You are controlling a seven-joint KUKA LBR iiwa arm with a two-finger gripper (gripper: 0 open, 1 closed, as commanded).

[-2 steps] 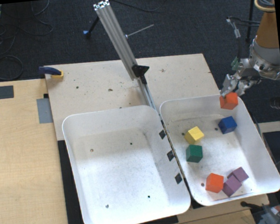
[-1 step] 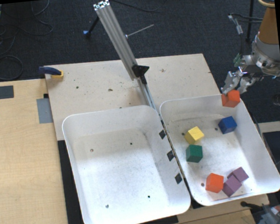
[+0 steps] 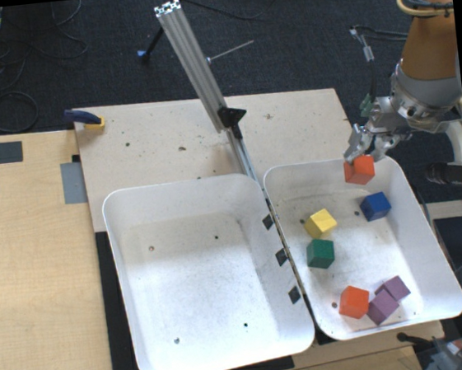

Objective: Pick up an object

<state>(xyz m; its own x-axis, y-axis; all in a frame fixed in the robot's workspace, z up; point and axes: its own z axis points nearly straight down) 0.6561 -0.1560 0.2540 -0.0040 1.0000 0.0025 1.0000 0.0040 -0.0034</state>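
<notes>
Red cube's up, pretty much done

The gripper (image 3: 367,146) is clamped on a red cube (image 3: 359,170), hanging over the right bin's (image 3: 433,241) far corner. Looks like only holding on remains.

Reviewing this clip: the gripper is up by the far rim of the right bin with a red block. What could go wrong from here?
1. The red block hangs at the tips of the gripper, so the hold looks shallow; it may slip out.
2. It sits right over the right bin's far rim; if dropped, it might bounce off the rim and land outside.
3. If it falls inward, it could strike the blue block just below and shift it.
</notes>
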